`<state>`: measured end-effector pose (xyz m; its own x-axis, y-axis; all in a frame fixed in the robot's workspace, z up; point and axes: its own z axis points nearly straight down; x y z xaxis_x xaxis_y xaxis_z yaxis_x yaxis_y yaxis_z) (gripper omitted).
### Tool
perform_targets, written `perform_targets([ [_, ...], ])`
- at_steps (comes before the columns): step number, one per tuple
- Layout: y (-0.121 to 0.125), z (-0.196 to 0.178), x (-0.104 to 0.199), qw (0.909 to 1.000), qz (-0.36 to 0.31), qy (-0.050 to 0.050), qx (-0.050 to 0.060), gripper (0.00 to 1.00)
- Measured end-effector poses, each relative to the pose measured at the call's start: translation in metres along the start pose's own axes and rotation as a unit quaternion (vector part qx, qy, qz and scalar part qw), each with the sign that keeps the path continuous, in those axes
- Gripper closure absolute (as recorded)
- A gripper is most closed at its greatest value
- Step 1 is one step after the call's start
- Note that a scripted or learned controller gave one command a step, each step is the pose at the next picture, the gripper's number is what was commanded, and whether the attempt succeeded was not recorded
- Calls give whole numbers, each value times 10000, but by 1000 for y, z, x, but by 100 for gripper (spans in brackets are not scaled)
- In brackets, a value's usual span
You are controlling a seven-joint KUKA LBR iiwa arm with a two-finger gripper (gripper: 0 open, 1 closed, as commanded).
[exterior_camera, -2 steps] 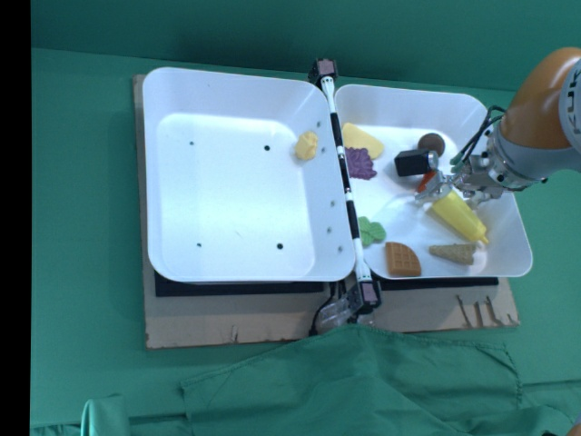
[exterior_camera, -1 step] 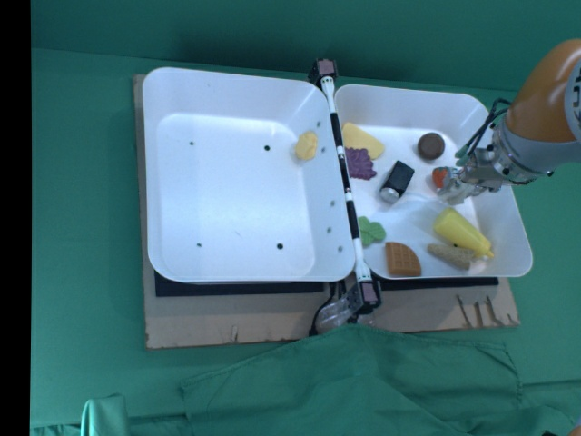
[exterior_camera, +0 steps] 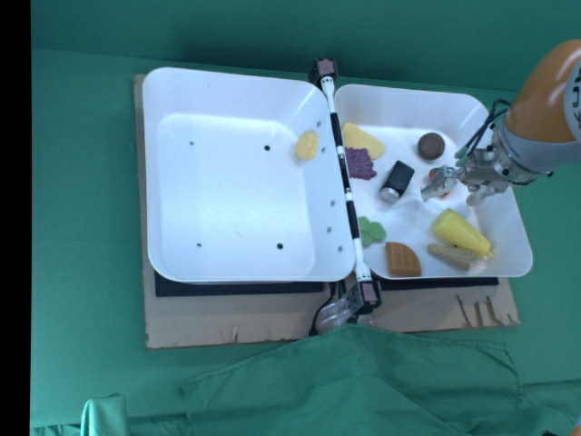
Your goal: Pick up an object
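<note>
The pincer (exterior_camera: 442, 182) hangs over the right-hand shallow white plastic bin (exterior_camera: 505, 225), above bare floor near its middle right, and nothing can be seen between its fingers; whether they are spread or pressed together I cannot tell, since they show as a small blurred metallic cluster. The nearest things lie around it without touching: a black cylinder with a silver end (exterior_camera: 396, 182) just to its left, a dark brown round ball (exterior_camera: 430, 145) up and left of it, and a yellow cone-shaped toy (exterior_camera: 461, 232) just below, with a tan stubby piece (exterior_camera: 453, 257) beside the cone. Further left in the same bin lie a yellow wedge (exterior_camera: 361, 140), a purple grape-like cluster (exterior_camera: 359, 163), a green leafy piece (exterior_camera: 370, 232) and an orange-brown waffle-shaped piece (exterior_camera: 402, 260). The grey arm with its orange band (exterior_camera: 546, 89) reaches in from the right, cut off by the frame edge, its wrist bent down toward the bin. The left-hand white bin (exterior_camera: 182, 98) holds a small yellow lumpy piece (exterior_camera: 307, 145) against its right wall. Both bins sit on a brown cardboard sheet (exterior_camera: 227, 334) on the green desk; green cloth (exterior_camera: 363, 389) covers the lower edge.
</note>
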<state>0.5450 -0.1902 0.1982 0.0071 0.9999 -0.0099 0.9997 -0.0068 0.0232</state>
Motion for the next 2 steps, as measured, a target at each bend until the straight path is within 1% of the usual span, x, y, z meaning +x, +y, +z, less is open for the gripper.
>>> perform_targets([
  [1, 10, 13, 16, 10000, -17, -2, 46, 0],
  [2, -22, 11, 15, 10000, -12, 6, 5, 0],
])
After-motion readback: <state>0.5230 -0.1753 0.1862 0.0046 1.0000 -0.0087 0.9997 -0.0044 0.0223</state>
